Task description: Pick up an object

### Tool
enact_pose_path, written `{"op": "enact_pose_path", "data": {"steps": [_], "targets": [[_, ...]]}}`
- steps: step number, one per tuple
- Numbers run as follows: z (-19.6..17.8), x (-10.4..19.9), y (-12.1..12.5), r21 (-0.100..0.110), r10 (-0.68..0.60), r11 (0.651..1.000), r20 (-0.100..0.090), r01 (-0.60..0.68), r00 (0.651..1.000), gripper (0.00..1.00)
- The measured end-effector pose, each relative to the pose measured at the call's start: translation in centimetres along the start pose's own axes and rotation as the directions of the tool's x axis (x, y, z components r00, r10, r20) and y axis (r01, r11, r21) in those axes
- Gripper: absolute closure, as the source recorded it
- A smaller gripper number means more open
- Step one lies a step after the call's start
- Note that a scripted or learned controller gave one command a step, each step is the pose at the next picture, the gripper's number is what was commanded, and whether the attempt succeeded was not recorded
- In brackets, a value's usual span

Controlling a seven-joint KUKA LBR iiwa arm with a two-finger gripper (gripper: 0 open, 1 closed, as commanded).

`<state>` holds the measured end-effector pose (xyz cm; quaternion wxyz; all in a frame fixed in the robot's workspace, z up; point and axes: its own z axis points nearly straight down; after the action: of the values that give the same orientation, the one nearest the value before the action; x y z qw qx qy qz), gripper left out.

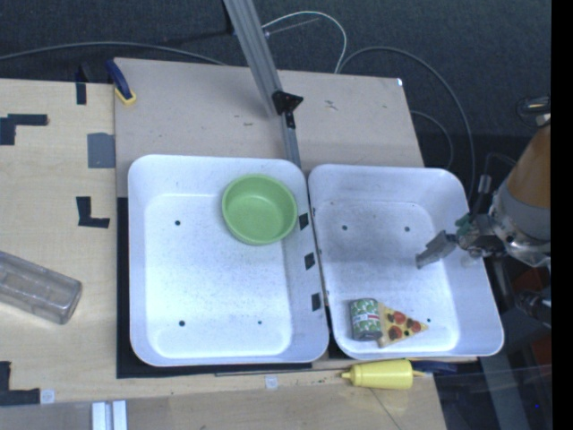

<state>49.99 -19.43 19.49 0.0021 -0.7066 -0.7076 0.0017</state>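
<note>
Over right bin (448, 186), near its right wall: gripper (436, 250), tilted, pointing left, nothing between fingers; open or closed, cannot tell. Green can (364, 318) and pizza-slice toy (399, 323) touching each other at right bin's front edge, well apart from gripper. Green bowl (260, 209) in left bin (161, 258), back right corner. Yellow bottle (383, 375) on bench, just in front of right bin. Clear tumbler (36, 287) lying on bench far left.

We look down from above the bench (224, 115) at a slant — both bins, left (161, 267) and right (448, 204), fit well within view.
</note>
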Motion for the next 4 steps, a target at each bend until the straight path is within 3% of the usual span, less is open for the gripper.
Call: {"op": "enact_pose_path", "data": {"steps": [2,3,4], "targets": [[10.6,-0.4,0.7,-0.006,0.0,1.0,0.003,0.0,1.0,0.0],[9.5,-0.3,0.7,-0.005,-0.001,1.0,0.0,0.001,1.0,1.0],[5.2,0.2,1.0,-0.008,-0.001,1.0,0.001,0.001,1.0,1.0]]}}
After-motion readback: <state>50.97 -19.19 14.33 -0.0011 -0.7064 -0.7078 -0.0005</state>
